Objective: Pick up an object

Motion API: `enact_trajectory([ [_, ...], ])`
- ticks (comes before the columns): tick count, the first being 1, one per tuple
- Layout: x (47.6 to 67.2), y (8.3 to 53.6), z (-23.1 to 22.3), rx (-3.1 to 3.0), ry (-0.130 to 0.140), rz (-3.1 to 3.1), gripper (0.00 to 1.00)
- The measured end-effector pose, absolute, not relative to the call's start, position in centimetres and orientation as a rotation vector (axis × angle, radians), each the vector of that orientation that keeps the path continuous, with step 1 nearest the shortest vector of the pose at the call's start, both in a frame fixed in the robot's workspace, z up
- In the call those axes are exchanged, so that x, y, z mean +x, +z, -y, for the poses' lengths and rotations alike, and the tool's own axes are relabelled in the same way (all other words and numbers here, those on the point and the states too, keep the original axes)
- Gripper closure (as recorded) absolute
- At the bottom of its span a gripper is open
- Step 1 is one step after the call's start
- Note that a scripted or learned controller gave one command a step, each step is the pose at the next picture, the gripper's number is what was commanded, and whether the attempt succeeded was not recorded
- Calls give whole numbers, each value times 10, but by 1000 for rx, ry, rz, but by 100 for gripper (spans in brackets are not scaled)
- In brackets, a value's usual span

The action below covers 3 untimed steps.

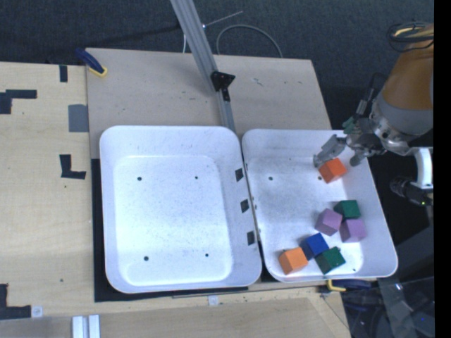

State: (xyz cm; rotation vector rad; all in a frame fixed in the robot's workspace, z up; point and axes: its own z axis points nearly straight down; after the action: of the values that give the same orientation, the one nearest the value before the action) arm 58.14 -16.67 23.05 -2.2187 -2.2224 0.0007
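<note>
Orange block (under gripper), right bin

1. Even, fairly bright light falls from overhead; both white bins read clean without blown-out glare.
2. Shadows are soft and short, hugging the blocks.
3. The frame is slightly grainy and soft, with low resolution.
4. The dark floor beyond the table stays dim.

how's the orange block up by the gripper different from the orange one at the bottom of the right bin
The upper orange block sits alone in the right bin, directly below the gripper. The lower orange block lies by the bin's near edge, apart from the gripper.

The upper one has no neighbours; the lower one lies against a blue block in a cluster.

Both are orange, similar in size, and in the same bin.
</note>
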Motion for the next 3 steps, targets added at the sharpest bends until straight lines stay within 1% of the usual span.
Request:
enact_trajectory([
  [1,547,89,112,-2218,4,2222,0],
  [2,511,104,133,-2221,5,2217,0],
  [3,523,148,191,-2228,1,2221,0],
])
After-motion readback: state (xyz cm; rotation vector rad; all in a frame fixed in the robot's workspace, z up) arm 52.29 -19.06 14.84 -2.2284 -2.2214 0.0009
